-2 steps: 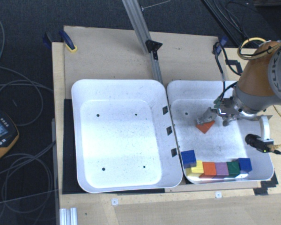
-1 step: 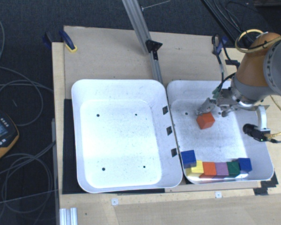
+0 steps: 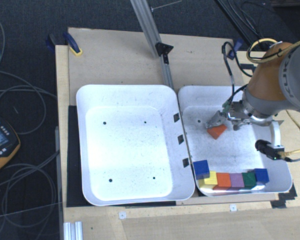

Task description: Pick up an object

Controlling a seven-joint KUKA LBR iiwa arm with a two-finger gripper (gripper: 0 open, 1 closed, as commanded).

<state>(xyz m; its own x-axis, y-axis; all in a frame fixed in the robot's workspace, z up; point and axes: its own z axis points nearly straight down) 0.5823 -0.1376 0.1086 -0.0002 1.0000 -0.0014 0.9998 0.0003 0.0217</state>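
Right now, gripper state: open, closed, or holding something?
Gripper: cannot be told; it sits in the right bin right at the orange block, but a grasp isn't visible.

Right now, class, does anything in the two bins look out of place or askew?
One thing: the orange block lies alone and tilted mid-bin in the right bin, right by the gripper, while the other blocks crowd along the near wall. Nothing looks spilled or damaged.

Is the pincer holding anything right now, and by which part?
Cannot be told. The pincer sits right at the orange block in the right bin, touching or just above its top edge.
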